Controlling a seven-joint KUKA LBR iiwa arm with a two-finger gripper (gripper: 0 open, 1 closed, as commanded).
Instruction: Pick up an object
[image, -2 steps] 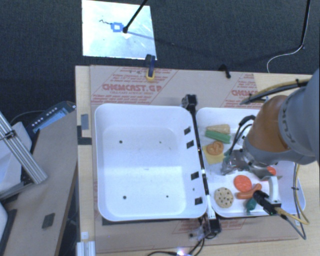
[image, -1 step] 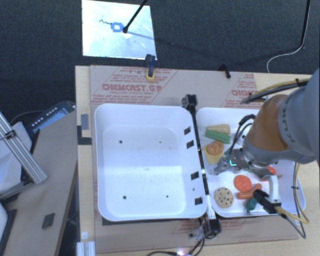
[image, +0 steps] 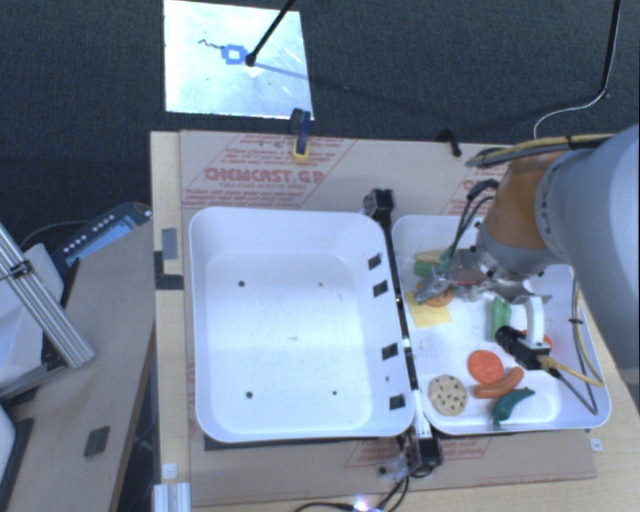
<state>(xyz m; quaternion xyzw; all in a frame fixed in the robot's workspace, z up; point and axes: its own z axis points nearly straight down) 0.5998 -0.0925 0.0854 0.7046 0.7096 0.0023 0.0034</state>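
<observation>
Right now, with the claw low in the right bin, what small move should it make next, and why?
Probably a short straight descent, then close. The claw sits low in the right bin directly over the yellow slice, with green and orange pieces around it near the bin's upper left. I cannot see anything between its fingers, so nothing looks grasped. The cookie and tomato lie farther away.

Even, bright overhead light; glare on the white bins (image: 290, 240), soft shadows, slightly grainy overall.
</observation>
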